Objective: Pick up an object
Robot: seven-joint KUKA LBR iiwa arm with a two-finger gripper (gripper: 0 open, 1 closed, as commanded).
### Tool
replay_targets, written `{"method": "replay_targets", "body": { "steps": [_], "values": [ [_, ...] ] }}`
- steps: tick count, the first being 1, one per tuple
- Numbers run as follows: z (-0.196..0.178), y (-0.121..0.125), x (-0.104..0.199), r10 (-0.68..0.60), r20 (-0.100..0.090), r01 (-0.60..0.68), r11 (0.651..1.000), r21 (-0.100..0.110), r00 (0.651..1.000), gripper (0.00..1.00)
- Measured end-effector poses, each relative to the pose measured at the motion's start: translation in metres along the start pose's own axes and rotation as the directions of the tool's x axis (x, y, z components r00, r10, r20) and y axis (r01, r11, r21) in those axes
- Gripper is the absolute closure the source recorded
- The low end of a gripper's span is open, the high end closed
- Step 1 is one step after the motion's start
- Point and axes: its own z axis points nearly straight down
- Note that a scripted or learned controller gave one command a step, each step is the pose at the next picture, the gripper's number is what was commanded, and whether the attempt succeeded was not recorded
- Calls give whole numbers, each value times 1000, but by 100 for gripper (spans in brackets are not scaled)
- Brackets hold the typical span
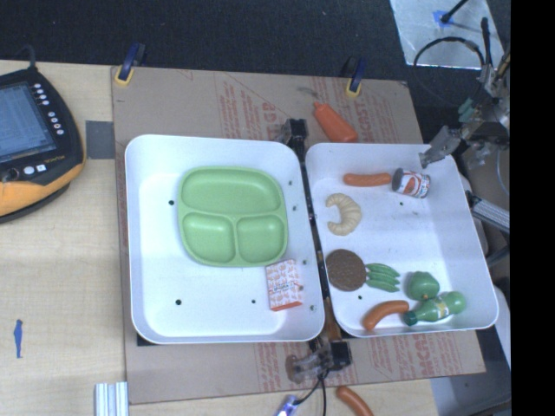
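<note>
Two white bins side by side: left bin [152, 232] holding a green divided plate [232, 215] and a small packet [284, 284]; right bin [451, 241] scattered with croissant [344, 213], sausage [368, 179], small can [411, 183], green bottle [436, 308].

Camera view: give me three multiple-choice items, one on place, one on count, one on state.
1. Where is the green three-compartment plastic plate?
A. left white bin
B. right white bin
C. on the cardboard
2. How many orange sausage-shaped toys lie in the right bin?
A. one
B. two
C. four
3. How does the small red-and-white can rest?
A. upright
B. on its side
C. on the plate

A: the plate sits in the left bin.
B: one sausage near the can, another at the near edge.
B: the can lies on its side.
</note>
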Motion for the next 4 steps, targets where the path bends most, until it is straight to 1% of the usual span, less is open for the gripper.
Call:
{"method": "replay_targets", "body": {
  "steps": [1, 2, 3, 4],
  "values": [
    [144, 42, 6, -3, 4, 3, 1000, -15, 1000, 0],
    [132, 42, 4, -4, 8, 5, 1000, -16, 1000, 100],
    [169, 2, 41, -2, 1, 2, 1000, 1, 1000, 100],
    [111, 42, 100, 0, -2, 0, 1000, -3, 1000, 100]
  ]
}}
